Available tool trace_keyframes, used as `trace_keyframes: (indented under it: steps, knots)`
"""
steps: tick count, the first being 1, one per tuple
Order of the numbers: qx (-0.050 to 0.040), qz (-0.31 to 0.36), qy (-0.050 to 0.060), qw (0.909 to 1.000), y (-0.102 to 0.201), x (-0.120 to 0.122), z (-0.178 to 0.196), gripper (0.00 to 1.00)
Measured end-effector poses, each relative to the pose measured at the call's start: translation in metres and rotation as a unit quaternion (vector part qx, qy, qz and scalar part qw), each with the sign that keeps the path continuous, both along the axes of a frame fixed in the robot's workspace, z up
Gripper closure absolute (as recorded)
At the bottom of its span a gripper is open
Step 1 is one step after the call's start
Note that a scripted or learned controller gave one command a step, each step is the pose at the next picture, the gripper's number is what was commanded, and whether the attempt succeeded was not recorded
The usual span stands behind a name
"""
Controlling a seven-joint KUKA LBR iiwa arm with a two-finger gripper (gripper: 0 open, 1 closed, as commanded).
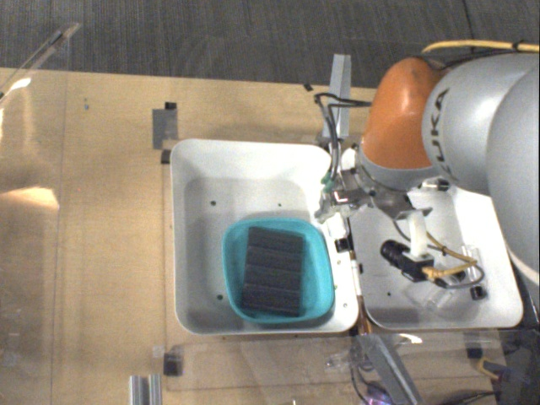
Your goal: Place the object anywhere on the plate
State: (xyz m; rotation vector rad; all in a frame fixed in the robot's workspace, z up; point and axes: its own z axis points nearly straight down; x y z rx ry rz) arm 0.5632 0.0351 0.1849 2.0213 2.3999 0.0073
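**Operator:** What is lying around you?

**Arm:** My gripper (342, 197) is hanging over the wall shared by the two bins, toward the view's upper end. I cannot tell whether it is apart or together. The dark grey ribbed rectangular block (272, 270) is lying flat on the turquoise rounded-square plate (233, 256), apart from my gripper. The plate is sitting in the lower part of the shallow white bin on the view's left (190, 201), close to the shared wall.

**Operator:** Is anything standing in your way?

**Arm:** A grey upright post (340, 78) is rising just behind the bins, near my orange-banded wrist (405, 129). My arm is spreading over much of the shallow white bin on the view's right (498, 306).

**Operator:** And room for moving?

**Arm:** The block is resting inside the plate's rim on every side. White bin floor is showing open above and to the left of the plate. The pale wooden surface (93, 243) is stretching wide beyond the left bin.
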Motion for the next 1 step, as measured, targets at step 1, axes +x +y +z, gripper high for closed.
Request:
trace_keyframes:
  steps: [1]
  knots:
    - [-0.0001,0.083,0.001,0.9965,0.0452,-0.0373,-0.0001,1.0]
